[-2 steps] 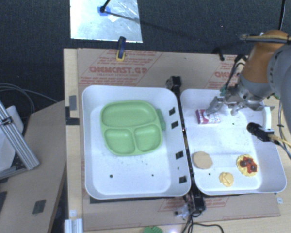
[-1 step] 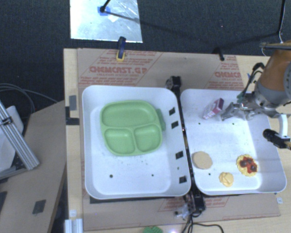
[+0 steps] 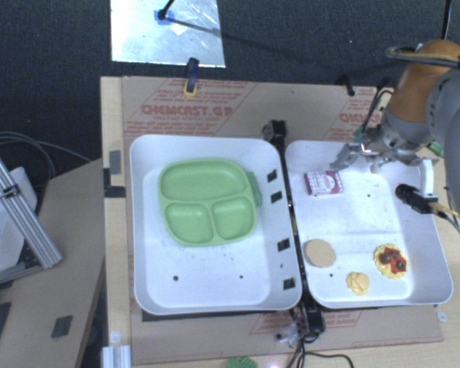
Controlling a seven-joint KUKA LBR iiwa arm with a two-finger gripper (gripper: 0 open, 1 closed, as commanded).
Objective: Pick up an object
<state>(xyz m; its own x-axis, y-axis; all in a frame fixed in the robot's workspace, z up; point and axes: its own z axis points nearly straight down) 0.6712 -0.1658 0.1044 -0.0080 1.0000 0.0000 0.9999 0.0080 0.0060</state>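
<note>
1. White plastic forms both shallow bins, which sit side by side on a brown board (image 3: 215, 102) printed with red lettering; a black divider strip (image 3: 287, 205) runs between them.
2. Nearest in the right bin (image 3: 422, 282), a small yellow food piece (image 3: 358, 283) lies close to the near wall.
3. Just beyond it and to the right lies a yellow-and-red food piece (image 3: 390, 260); to the left, close to the divider, lies a round tan cookie-like disc (image 3: 320, 253). The three items lie apart from one another.
4. In the left bin (image 3: 149, 282), a green compartment tray (image 3: 208, 201) lies flat, with one large compartment on the far side and two smaller ones on the near side.
5. Farther back in the right bin, a small red-and-white packet (image 3: 323, 182) lies flat on the floor, near the divider and well apart from the three food pieces.
6. The gripper (image 3: 366, 156) hangs over the far part of the right bin, just right of and beyond the packet. Its fingers stand apart, with nothing between them. No contact with the packet is visible.
7. The grey arm with its orange band (image 3: 422, 83) enters from the right, above the far right corner of the bin.
8. Farthest back, beyond the board, a grey metal sheet (image 3: 167, 21) lies on the dark floor.
</note>
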